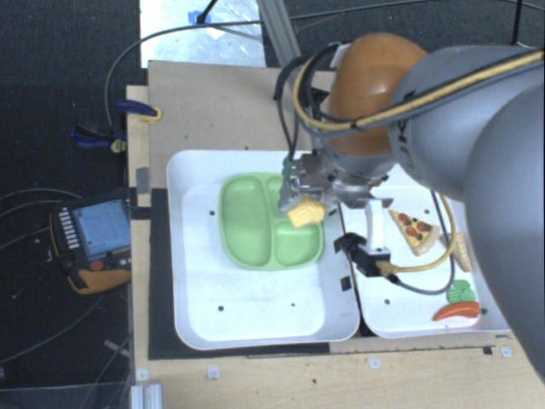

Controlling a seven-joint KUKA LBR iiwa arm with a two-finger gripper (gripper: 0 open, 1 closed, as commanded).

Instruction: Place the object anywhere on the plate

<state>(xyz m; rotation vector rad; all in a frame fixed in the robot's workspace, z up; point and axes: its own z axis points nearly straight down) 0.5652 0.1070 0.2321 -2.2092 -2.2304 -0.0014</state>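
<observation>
A light green divided plate (pixel 255 221) lies in the left white bin (pixel 204 305). My gripper (pixel 300 201) hangs over the plate's right compartment, at its upper right edge. A small yellow object (pixel 306 215) sits between its fingers, just above the plate's surface. The arm's orange band and grey body hide the space above and to the right of the gripper.
The right bin (pixel 409 322) holds a pizza slice toy (pixel 415 230), a carrot-like red and green toy (pixel 458 303) and a pale long piece (pixel 461 250). A black connector with a yellow cable (pixel 368 256) hangs over the divider between the bins.
</observation>
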